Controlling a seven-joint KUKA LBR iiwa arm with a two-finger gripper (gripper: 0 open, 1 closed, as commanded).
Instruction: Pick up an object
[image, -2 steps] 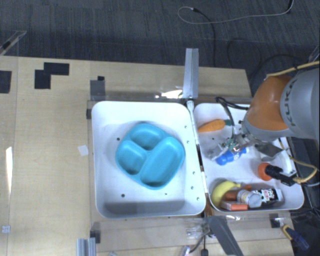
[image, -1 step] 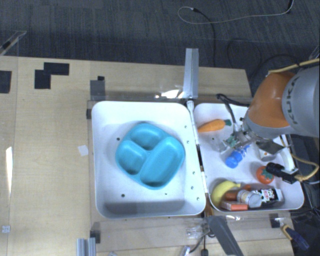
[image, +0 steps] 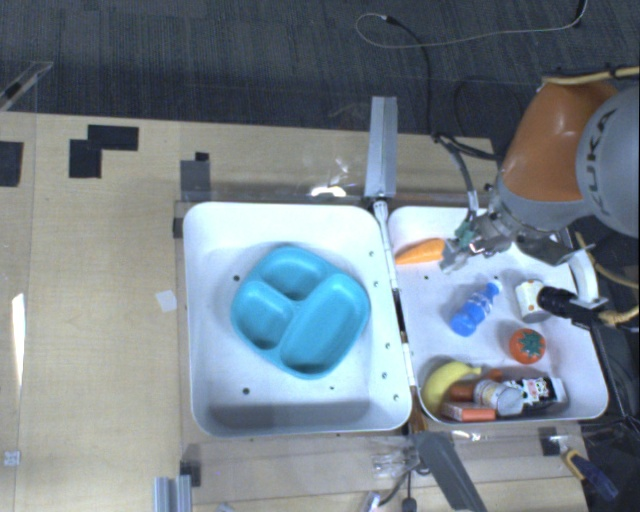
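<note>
The tool (image: 468, 243) hangs over the right bin (image: 596, 398), just beside a smooth orange carrot (image: 420, 251); whether it is open or closed cannot be told. Nearby lie a blue plastic bottle (image: 473, 309), a round tomato (image: 527, 345) and a curved banana (image: 446, 378). A glossy blue divided tray (image: 300, 309) fills the left bin (image: 205, 330)

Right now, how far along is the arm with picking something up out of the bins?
Done: the claw is low in the right white bin, beside the orange carrot-shaped toy. In hand: nothing visibly gripped; the carrot lies on the bin floor. Left: grasp and lift. The small blue plastic bottle and round orange tomato toy are untouched.
</note>
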